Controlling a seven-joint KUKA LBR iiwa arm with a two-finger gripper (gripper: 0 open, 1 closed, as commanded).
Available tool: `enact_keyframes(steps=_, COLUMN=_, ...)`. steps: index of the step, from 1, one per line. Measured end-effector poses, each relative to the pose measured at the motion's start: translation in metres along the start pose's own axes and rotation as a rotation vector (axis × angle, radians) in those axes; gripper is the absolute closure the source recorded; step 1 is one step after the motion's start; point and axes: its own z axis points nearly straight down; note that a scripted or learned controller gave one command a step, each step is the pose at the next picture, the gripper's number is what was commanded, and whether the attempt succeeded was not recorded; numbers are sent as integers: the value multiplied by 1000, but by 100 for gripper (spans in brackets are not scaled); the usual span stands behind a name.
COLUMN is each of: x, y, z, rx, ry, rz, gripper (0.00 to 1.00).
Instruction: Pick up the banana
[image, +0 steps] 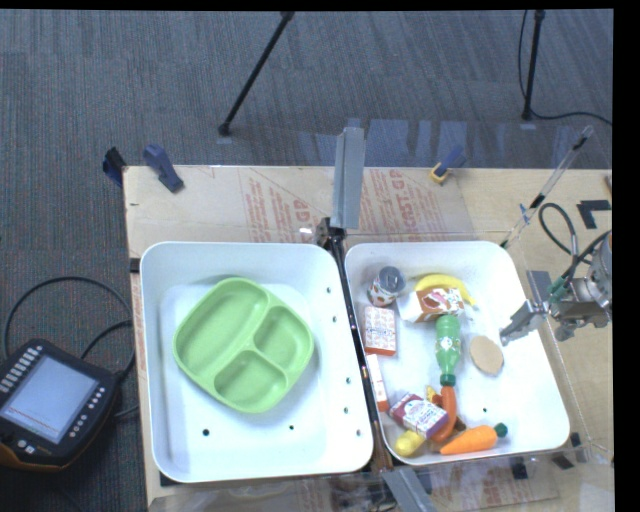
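Lying label-up, banana (441, 291) beside can (385, 285); label writing too small.

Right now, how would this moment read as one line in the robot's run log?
task: pick up banana | banana: in right bin, far end, not held | gripper: over right bin's right edge, apart from banana | left bin: green divided plate

From where I stand, little of the arm is in sight: its end reaches in from the right, low along the bench's far right side. The gripper (520, 325) sits at the tip, a grey metal assembly pointing leftward and slightly downward. Cables loop above the wrist, and a thin rod slants up behind it. The tip is too small and blurred to judge further. Nothing shows between its ends; it hangs free.
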Motion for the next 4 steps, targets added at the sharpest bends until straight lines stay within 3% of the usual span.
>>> enact_keyframes(steps=1, x=17, y=40, z=51, rx=-1, ry=0, rz=-210, gripper=0)
enact_keyframes(steps=2, x=12, y=82, z=21, rx=-5, ry=-3, rz=-407, gripper=0)
enact_keyframes(steps=3, x=27, y=140, z=90, rx=-5, ry=-4, rz=-695, gripper=0)
enact_keyframes(steps=4, x=31, y=124, z=41, rx=-6, ry=-4, rz=-645, gripper=0)
